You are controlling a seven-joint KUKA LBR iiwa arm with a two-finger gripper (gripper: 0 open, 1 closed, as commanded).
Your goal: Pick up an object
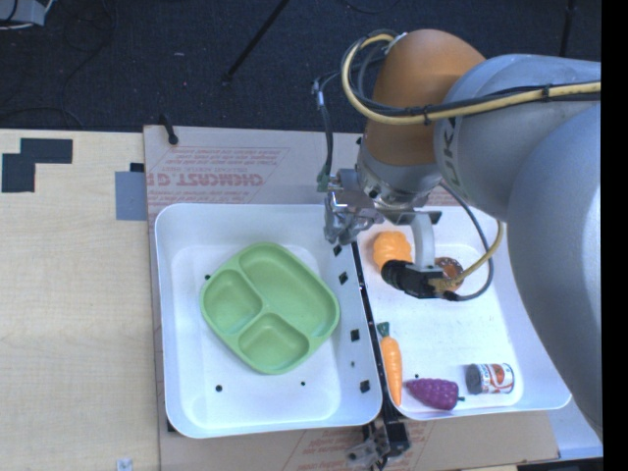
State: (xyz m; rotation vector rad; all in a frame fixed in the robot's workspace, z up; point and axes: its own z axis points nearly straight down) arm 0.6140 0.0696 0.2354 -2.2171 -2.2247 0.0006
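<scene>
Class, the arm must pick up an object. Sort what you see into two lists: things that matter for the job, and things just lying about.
For the job:
claw
orange
carrot
purple fruit
can
right bin

Lying about:
green plate
left bin
cardboard

The arm point(530, 165) covers the right bin's point(530, 400) far corner; its tool point(345, 226) is too blurred to read, partly hiding an orange fruit point(389, 247).

Left bin point(186, 400): divided plate point(269, 307) in the middle.
Right bin point(530, 381): carrot point(392, 363), toy grapes point(433, 392) and can point(491, 378) along the front; orange point(391, 248) behind.
</scene>
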